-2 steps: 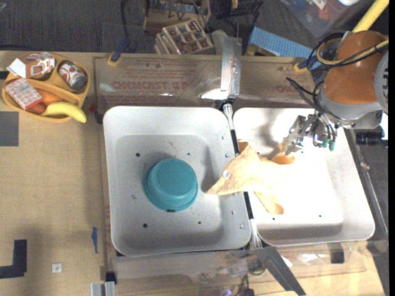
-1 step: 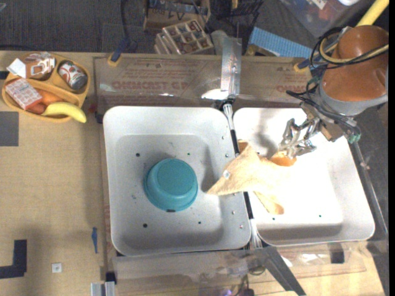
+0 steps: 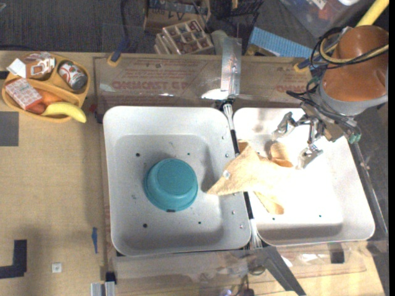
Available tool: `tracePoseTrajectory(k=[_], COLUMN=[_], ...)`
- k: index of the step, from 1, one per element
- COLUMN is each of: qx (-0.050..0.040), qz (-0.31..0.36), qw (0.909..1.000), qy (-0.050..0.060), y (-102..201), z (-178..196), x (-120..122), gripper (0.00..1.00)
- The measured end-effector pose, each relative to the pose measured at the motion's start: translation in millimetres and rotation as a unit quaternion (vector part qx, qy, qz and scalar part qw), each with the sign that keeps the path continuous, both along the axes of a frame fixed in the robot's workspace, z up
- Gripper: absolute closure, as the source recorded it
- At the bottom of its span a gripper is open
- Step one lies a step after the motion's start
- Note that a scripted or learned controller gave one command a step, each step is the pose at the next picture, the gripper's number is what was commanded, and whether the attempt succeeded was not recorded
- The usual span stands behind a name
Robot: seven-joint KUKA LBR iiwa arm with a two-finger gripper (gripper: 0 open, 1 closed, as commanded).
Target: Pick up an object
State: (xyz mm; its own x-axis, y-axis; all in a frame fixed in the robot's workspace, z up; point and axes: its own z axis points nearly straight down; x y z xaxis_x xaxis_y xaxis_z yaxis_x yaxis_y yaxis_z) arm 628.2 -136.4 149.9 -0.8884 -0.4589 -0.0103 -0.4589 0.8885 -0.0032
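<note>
We judged the approach underway: our claw (image 3: pixel 297 139) hung open just above the tan cloth (image 3: pixel 256 172), needing to descend and close.

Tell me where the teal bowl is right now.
The teal bowl sits upside down in the left bin, near its middle, apart from the tan cloth that drapes over the divide between the two bins.

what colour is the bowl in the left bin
Teal, seen in the camera view: the bowl sits upside down.
</note>
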Motion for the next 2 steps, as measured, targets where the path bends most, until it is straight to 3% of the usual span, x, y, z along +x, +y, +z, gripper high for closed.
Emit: tracePoseTrajectory(k=[1, 2], qx=[-0.0010, 0.0003], qz=[0.070, -0.086], qw=[0.9976, 0.9963], qy=[0.001, 0.004], y=[-3, 83], z=[-62, 36], x=[-25, -99], gripper=[0.00, 0.00])
